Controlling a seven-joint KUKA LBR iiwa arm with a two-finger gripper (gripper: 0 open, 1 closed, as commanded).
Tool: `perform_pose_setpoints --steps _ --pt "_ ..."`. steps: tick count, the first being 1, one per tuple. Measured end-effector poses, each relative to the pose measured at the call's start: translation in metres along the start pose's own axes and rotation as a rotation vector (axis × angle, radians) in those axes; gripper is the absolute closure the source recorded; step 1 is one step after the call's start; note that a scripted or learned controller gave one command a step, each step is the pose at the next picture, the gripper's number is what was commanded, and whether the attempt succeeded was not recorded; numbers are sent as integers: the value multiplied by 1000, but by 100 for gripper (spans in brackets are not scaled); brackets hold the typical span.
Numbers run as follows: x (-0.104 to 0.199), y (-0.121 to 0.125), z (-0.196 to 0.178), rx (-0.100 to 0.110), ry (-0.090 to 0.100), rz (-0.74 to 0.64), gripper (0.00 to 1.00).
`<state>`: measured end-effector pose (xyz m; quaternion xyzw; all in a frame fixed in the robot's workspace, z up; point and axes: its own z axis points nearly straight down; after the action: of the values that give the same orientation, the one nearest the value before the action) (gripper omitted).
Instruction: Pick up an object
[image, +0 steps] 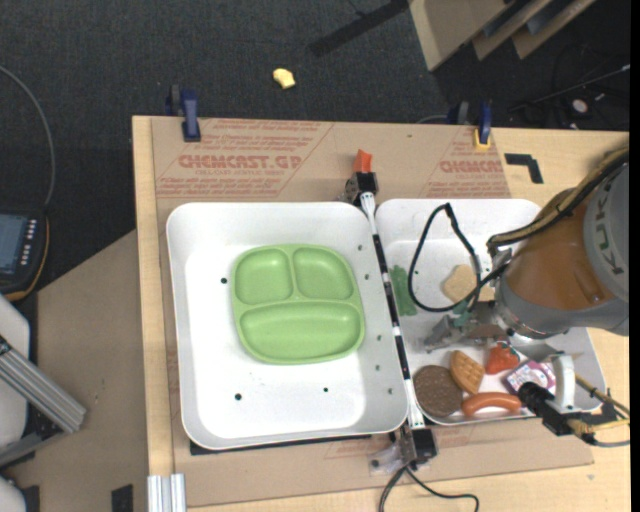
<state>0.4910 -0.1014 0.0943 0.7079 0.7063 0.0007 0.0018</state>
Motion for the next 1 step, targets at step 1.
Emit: perform_pose_setpoints --steps 1 --pt "-71 80 10 -4 -5 0 0"
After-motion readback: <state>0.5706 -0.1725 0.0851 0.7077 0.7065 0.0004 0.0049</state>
